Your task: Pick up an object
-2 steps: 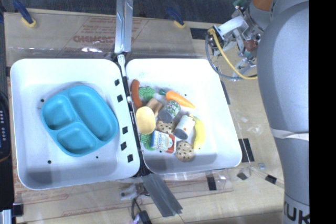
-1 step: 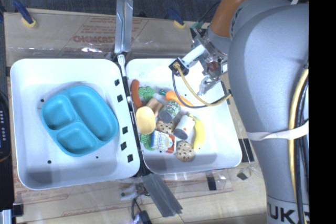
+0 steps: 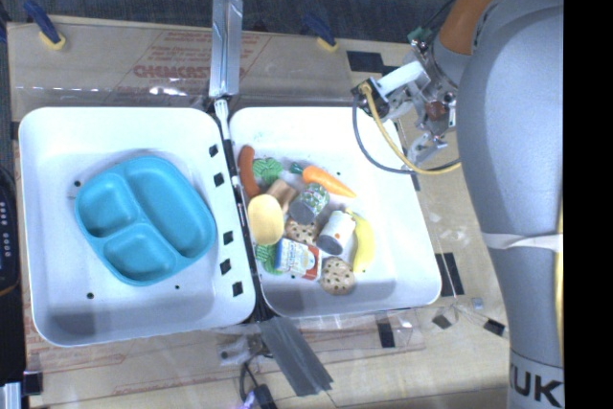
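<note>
Two shallow white bins (image 3: 38, 206) sit side by side on your brown bench (image 3: 124, 53), with dark ribbed flooring beyond. Your left bin holds one blue divided tray (image 3: 144, 217). Your right bin (image 3: 402, 235) holds a heap of toy food: one orange carrot (image 3: 329, 180), one yellow banana (image 3: 363, 242), one pale yellow egg-shaped piece (image 3: 265, 218), two chip cookies (image 3: 335, 276), plus small cans and packets bunched together. Your gripper (image 3: 428, 124) hangs over that bin's far right corner, above the rim; whether it is open or closed, you cannot tell.
</note>
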You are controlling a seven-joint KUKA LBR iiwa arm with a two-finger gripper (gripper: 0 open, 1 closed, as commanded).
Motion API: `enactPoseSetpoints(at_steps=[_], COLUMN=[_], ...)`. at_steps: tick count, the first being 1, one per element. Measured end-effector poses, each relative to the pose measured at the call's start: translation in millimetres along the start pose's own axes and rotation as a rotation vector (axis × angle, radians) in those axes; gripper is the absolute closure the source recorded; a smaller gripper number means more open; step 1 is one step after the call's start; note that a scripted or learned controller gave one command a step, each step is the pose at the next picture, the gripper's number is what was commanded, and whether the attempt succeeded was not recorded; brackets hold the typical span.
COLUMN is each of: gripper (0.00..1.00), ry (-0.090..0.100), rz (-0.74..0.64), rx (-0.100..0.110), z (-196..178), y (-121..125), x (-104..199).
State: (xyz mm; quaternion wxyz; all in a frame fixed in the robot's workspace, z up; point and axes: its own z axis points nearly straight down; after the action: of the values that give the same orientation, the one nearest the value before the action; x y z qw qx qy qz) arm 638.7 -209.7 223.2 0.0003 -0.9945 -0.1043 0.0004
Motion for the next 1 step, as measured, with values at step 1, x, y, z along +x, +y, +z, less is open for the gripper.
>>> enactPoseSetpoints(at_steps=[1], gripper=[0.0], ry=[0.003], rz=[-0.005], rx=[0.0], z=[-53.0], y=[2.9], x=[12.3])
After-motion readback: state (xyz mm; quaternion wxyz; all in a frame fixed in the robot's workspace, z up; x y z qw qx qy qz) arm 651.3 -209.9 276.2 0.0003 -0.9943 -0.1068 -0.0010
